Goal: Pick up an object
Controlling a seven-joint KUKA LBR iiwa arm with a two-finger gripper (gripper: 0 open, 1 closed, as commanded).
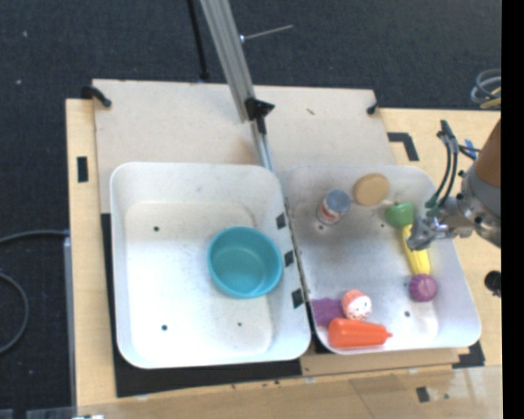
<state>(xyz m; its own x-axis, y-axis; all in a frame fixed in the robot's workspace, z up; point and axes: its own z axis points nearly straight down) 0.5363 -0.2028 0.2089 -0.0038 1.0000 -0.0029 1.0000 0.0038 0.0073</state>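
**Operator:** Which object is nearest the gripper, and where does it lie?

**Observer:** You are looking at the yellow corn-like toy [417,253], lying on the right side of the right bin [458,317]. The gripper [426,230] sits right at its upper end, low over the bin, and its arm [485,182] comes in from the right edge. Whether it is open or closed I cannot tell you, nor whether it holds anything.

**Operator:** What lies around it?

**Observer:** A green piece [400,213] is just above the corn, touching or nearly so. Below it you see a purple ball [422,287]. Further up are a tan round disc [371,189] and a small can [334,206]. Along the bin's lower edge you have an orange carrot-like toy [358,332], a small doll-faced figure [356,304] and a purple piece [326,308]. In the left bin [148,190] stands a blue bowl [244,262], well apart from the gripper.
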